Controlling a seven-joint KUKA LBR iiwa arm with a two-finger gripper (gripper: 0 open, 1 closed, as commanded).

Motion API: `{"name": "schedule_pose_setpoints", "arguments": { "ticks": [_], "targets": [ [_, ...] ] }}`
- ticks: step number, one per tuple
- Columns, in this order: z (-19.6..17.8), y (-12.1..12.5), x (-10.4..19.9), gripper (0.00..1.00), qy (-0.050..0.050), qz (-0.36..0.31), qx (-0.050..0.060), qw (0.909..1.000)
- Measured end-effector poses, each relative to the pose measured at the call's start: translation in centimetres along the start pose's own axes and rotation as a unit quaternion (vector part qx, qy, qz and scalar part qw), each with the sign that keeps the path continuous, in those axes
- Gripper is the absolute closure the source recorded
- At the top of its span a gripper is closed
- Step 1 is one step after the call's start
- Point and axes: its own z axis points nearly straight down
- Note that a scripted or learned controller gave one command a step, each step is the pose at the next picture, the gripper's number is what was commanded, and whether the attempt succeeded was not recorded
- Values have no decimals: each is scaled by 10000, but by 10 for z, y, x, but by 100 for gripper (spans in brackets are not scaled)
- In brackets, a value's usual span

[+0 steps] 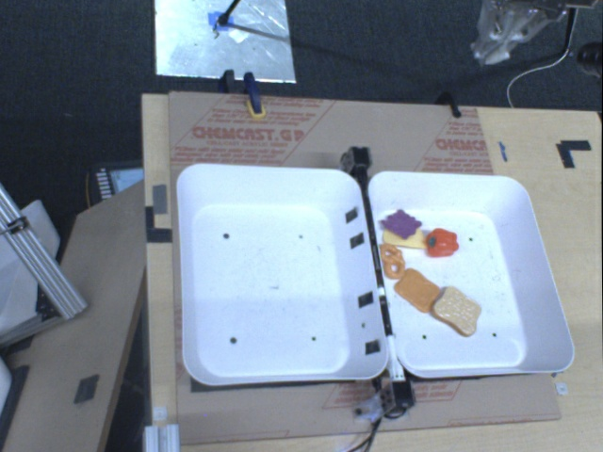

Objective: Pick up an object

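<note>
The hand point(497, 34) hangs at the far right corner of the scene, beyond the back edge of the tabletop point(556, 172) and well apart from both bins. Whether it is parted or closed cannot be told; it carries nothing visible.

Taking the right bin point(542, 252) as landmark: every candidate lies in its left half, near the wall it shares with the left bin point(264, 271). A purple piece point(403, 223) sits farthest back, a red piece point(441, 242) just beside it toward the bin's middle, a yellow slab point(403, 239) between and under them. A small orange ring point(392, 261) lies close to the shared wall, then an orange-brown slab point(417, 290), with a toast-like piece point(457, 310) nearest the front, touching that slab.

To do the step well, the red piece looks the best choice: it stands tallest and has clear floor on its right. Descend vertically, straddle it squarely, and avoid the flat slabs, which would likely slip.
</note>
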Motion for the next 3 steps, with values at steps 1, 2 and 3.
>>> {"name": "schedule_pose_setpoints", "arguments": {
  "ticks": [1,2,3],
  "targets": [
    [0,27,78,100,-2,10,-4,10000],
    [48,-39,-3,100,-13,92,41,9999],
    [-3,-37,83,100,4,7,-19,10000]
  ]
}}
